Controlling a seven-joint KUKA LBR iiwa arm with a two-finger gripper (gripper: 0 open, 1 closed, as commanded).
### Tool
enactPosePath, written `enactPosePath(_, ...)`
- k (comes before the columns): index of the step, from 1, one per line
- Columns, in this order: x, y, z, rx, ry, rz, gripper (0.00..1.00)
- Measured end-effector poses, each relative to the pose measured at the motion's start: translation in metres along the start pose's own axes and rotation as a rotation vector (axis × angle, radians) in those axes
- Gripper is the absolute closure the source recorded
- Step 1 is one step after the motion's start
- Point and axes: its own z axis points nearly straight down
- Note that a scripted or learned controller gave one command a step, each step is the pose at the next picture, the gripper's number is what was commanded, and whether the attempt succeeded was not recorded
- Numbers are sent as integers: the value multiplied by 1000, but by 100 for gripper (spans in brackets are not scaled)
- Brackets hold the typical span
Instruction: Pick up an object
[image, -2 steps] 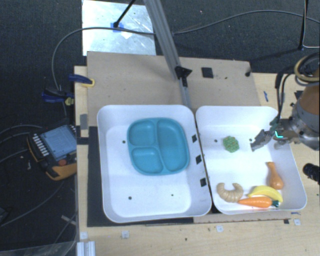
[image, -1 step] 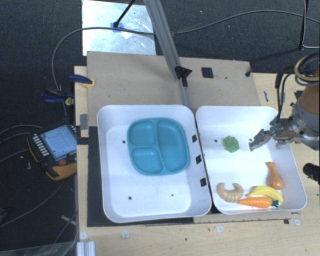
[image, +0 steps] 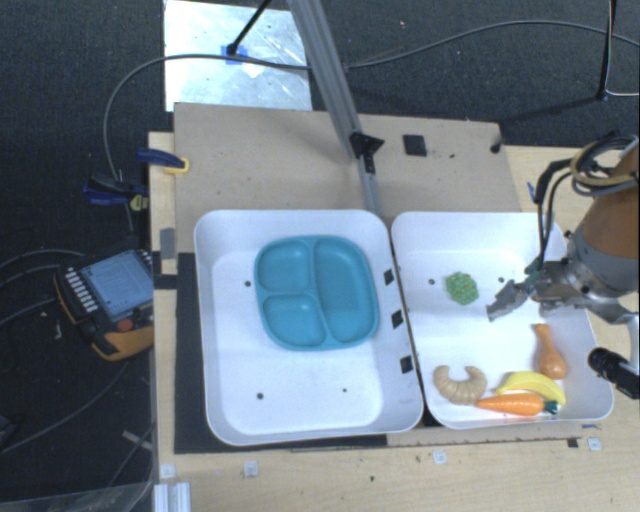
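My gripper (image: 500, 302) hangs over the right bin (image: 430, 235), reaching in from the right. It is open, with nothing between its fingers. A small green bumpy object (image: 461, 288) lies on the bin floor just left of the fingertips, apart from them. An orange-brown pear-shaped piece (image: 548, 352) lies below and right of the gripper. Along the bin's front edge sit a tan croissant-like piece (image: 459, 383), a yellow banana (image: 535, 384) and an orange carrot (image: 512, 405).
The left bin (image: 230, 400) holds a blue divided plate (image: 316, 291). A grey pole (image: 335, 85) slants down to the bins' back edge. Cables and a handheld controller (image: 108, 300) lie left of the bench.
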Motion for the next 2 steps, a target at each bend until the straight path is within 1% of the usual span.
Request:
enactPosePath(1,1,2,42,0,0,0,0)
enactPosePath(2,-1,4,104,1,0,0,0)
